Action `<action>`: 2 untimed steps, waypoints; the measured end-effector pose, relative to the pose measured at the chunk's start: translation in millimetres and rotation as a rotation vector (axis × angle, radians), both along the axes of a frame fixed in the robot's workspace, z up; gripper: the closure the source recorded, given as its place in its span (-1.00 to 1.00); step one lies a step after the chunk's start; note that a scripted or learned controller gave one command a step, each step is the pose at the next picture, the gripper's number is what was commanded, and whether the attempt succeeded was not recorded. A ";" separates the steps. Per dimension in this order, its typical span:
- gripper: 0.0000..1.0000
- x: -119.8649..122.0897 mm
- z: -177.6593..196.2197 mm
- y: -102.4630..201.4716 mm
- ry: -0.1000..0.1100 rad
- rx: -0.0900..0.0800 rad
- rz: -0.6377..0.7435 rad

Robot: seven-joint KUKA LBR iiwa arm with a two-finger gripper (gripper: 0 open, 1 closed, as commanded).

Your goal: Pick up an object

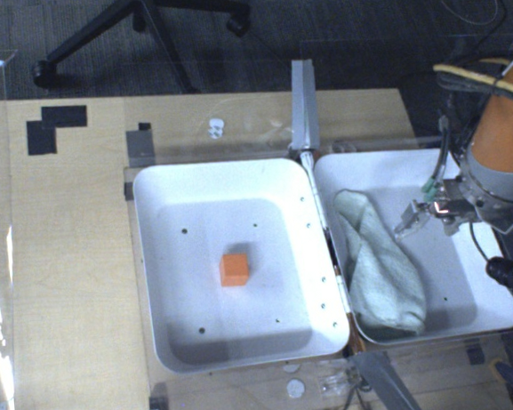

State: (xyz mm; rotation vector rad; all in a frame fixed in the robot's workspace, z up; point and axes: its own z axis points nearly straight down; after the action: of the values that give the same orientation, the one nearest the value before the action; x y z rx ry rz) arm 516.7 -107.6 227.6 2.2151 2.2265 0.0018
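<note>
An orange cube (pixel 234 269) sits near the middle of the left bin (pixel 158 253). The gripper (pixel 411 221) hangs over the right bin (pixel 480 309), just beside a crumpled grey cloth (pixel 378 265); I cannot tell how its fingers stand.

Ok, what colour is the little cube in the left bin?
Orange. The cube shows clearly in the camera view, against the left bin's white floor.

A small orange cube (pixel 234 269) sits flat near the middle of the left white bin (pixel 154 253), slightly toward its near side, while a crumpled pale grey-green cloth (pixel 380 265) lies lengthwise along the left wall of the right white bin (pixel 480 314).
</note>
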 end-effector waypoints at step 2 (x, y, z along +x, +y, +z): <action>1.00 -4.7 -118.6 13.9 -0.014 0.000 0.071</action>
State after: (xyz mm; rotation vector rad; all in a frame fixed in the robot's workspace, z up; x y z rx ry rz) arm 512.0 -93.6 109.0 2.1283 2.2962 0.0181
